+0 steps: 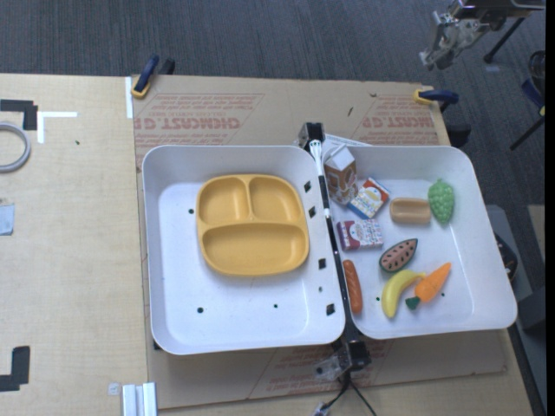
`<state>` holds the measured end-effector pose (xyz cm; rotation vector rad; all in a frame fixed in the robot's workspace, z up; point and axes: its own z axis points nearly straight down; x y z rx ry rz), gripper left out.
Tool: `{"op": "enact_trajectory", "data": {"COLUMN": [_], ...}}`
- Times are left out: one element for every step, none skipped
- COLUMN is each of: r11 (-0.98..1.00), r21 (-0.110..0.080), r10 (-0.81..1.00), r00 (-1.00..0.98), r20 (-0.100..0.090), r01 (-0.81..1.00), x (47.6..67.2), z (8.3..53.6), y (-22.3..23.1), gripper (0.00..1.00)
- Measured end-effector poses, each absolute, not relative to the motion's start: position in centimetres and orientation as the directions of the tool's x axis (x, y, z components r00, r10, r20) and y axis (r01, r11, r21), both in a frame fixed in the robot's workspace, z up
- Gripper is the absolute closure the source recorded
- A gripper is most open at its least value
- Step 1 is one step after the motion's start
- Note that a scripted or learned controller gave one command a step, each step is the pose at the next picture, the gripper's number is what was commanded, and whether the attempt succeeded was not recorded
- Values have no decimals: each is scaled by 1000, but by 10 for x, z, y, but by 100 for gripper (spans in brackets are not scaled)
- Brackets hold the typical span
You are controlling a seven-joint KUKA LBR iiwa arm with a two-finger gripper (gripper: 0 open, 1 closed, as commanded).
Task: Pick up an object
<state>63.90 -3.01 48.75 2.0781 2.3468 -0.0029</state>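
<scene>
The right bin (486, 258) holds several toy foods: a brown milk carton (340, 172), a small colourful box (368, 199), a bread roll (410, 211), a green bunch (441, 201), a maroon packet (360, 234), a watermelon slice (398, 255), a banana (395, 291), a carrot (431, 282) and a red sausage (352, 286). My gripper (440, 48) hangs at the top right, beyond the bench's far edge and well away from both bins. Nothing is seen in it.
A yellow divided plate (253, 224) lies in the left bin (173, 302). Both bins rest on a cardboard sheet (199, 115) held by blue-yellow clamps (146, 74). A centre divider with clips (323, 224) separates the bins.
</scene>
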Motion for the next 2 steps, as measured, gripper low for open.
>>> {"op": "enact_trajectory", "data": {"r11": [-71, 82], "r21": [-1, 0], "r10": [998, 997], "r00": [71, -82], "r20": [-1, -1], "r01": [998, 997], "x": [632, 628], "z": [261, 522], "y": [-61, -51], "gripper": [100, 100]}}
